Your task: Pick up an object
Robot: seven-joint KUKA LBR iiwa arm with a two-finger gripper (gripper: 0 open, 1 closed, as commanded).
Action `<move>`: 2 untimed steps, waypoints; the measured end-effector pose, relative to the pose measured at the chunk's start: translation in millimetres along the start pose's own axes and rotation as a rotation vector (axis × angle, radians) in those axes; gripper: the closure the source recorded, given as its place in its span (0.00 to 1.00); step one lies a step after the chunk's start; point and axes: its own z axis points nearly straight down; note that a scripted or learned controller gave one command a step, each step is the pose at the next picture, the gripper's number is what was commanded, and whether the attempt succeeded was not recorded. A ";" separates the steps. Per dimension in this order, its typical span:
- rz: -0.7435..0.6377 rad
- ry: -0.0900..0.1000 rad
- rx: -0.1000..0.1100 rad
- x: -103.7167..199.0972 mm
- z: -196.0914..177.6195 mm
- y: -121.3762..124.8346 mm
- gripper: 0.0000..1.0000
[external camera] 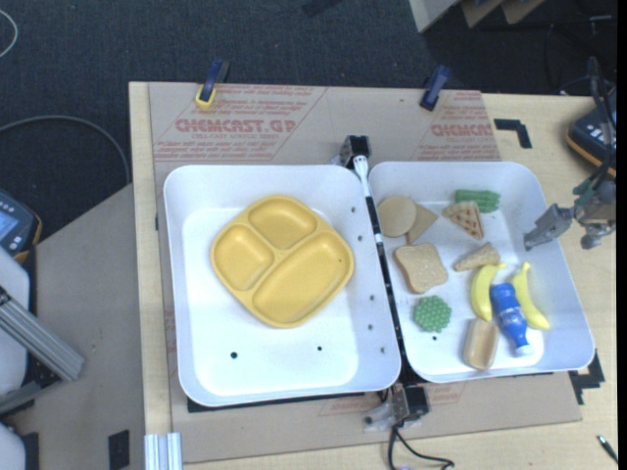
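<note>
Approach step — the end effector, fingers spread and holding nothing, hovers at the right bin's right edge; next, descend onto the banana.

Brown protective sheet printed "CHEMCAST GP" covers the bench, clipped at twelve o'clock by a yellow-blue clamp and blue clamp; cable at nine o'clock
</note>
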 end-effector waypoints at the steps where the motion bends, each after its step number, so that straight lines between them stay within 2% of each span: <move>1: -0.004 -0.004 -0.014 0.8 -7.6 2.6 0.00; 2: -0.003 -0.002 -0.012 2.2 39.2 -5.4 0.00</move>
